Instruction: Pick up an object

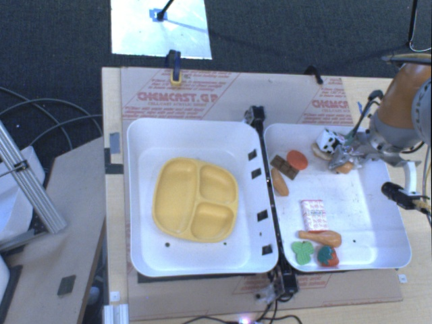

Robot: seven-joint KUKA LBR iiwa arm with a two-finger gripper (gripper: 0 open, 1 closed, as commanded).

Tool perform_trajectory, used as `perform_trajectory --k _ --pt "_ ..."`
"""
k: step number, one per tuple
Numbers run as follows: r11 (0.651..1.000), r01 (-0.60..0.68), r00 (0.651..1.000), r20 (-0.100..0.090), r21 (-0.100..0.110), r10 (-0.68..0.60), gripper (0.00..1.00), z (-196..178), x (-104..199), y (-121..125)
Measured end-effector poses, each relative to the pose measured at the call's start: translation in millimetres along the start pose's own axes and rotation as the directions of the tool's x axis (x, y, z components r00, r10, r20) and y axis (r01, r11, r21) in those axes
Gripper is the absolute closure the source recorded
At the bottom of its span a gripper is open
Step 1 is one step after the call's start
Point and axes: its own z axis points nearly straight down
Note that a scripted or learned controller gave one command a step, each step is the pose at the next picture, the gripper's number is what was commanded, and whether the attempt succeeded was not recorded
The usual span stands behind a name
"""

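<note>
"CHEMCAST GP" in red print, repeated across the bench sheet (202, 94).

Two white bins (196, 130) of smooth, slightly glossy plastic rest on a matt brown cardboard sheet (223, 90) printed in red. The yellow divided tray (196, 200) looks like smooth moulded plastic with a soft sheen. The hand (343, 155) shows bare, shiny metal. Dark matt carpet (54, 39) surrounds the desk.

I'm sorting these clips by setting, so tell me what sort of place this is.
Most likely a robotics lab bench, not a kitchen: two white bins clamped onto a board, a grey and orange arm reaching in, and toy food such as a carrot laid out for grasping.
</note>
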Motion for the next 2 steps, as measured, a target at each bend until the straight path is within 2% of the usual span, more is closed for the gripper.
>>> perform_trajectory --k 1,2 --pt "1.0 0.006 1.0 -0.001 -0.001 -0.006 1.0 -62.3 59.4 16.1" --pt "1.0 0.005 1.0 -0.002 0.002 -0.005 1.0 -94.6 109.5 5.8"
